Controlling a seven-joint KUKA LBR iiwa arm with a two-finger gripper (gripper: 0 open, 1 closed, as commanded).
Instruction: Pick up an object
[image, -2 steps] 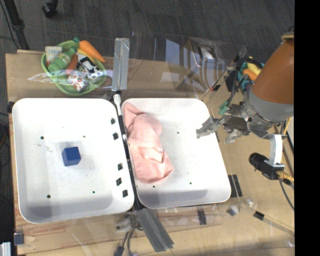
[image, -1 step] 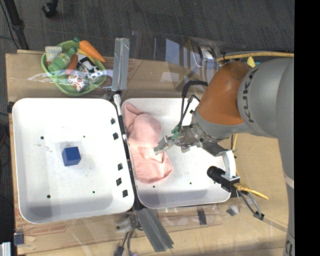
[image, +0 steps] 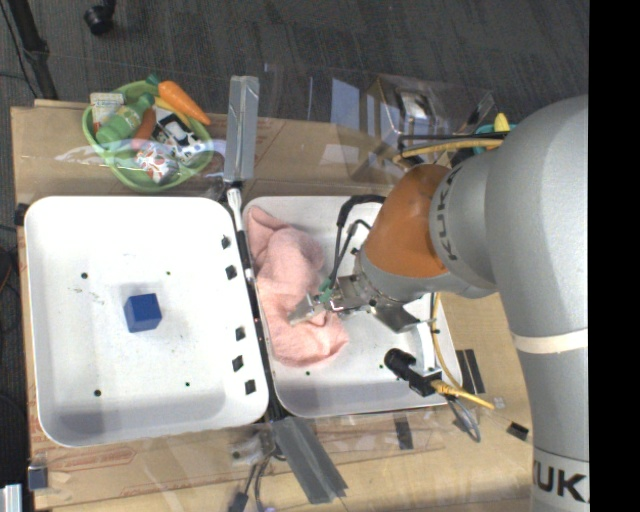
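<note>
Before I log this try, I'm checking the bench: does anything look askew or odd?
The pink cloth lies crumpled against the right bin's left wall, with the gripper down on it. The blue cube sits squarely in the left bin. Nothing looks spilled.

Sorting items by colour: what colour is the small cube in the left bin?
Blue: the small blue cube shows clearly in the camera view.

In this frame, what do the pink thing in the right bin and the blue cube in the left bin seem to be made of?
The pink thing looks like soft cloth, perhaps a towel: it lies crumpled in folds with a matte, fuzzy surface. The blue cube looks rigid, with flat faces, clean edges and an even matte colour; plastic, foam or painted wood would all fit. The claw sits at the cloth's edge.
</note>
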